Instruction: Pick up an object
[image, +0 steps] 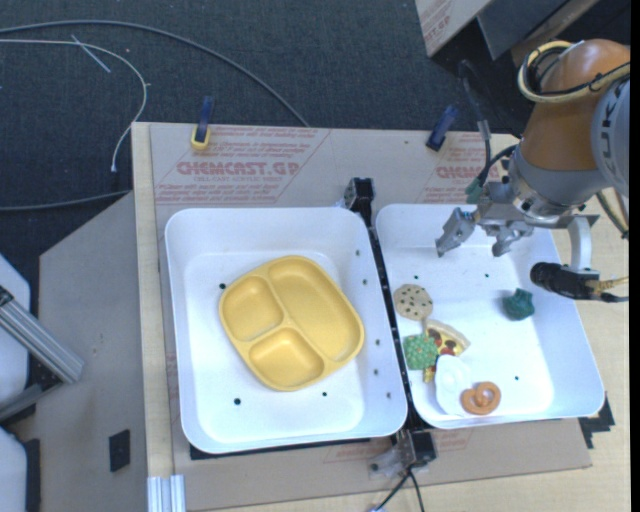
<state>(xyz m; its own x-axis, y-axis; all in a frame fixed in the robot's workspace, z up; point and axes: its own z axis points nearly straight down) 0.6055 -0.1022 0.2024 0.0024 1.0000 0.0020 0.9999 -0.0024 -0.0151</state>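
Note:
My gripper (478, 236) hangs over the far part of the right bin (565, 345), its two grey fingers (450, 234) spread apart with nothing between them. Below it in that bin lie a round cookie (411, 300), a pizza slice (447, 338), a green broccoli piece (420, 351), a small dark green object (518, 303) and a glazed donut (480, 398) on a small white plate (452, 378). The cookie is the nearest of these, down and to the left of the fingers.
The left bin (190, 300) holds a yellow divided tray (290, 321). A black clamp (358, 193) sits at the far end of the seam between bins. A black cylinder (562, 279) juts in over the right bin's right side. Blue clips (441, 129) hold the cardboard base.

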